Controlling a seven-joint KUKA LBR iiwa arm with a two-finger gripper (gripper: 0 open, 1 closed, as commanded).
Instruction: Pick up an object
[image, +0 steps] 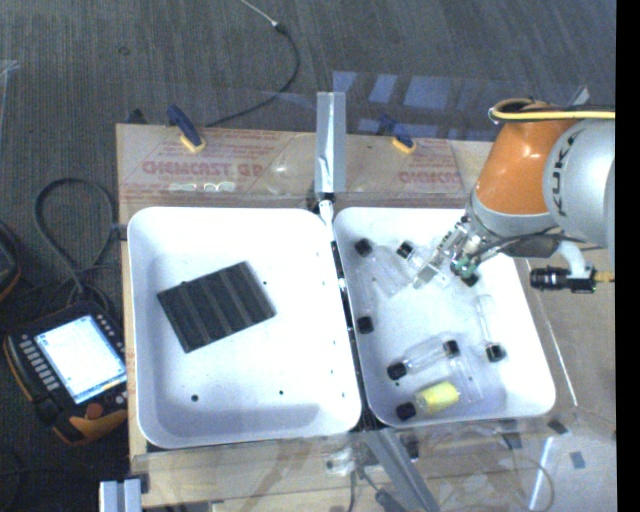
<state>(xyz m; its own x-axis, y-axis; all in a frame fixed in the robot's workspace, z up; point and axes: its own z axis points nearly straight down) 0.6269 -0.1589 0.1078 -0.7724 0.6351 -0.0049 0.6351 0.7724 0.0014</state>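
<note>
We judge the clear vials light, stiff, slippery — best pinched mid-body — though we cannot tell how the gripper stands.

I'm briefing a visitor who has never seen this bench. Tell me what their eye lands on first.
First the arm's orange band at upper right, with the gripper low over the right bin. Then the dark ribbed slab lying alone in the left bin, and a yellow piece among clear items near the right bin's front.
</note>
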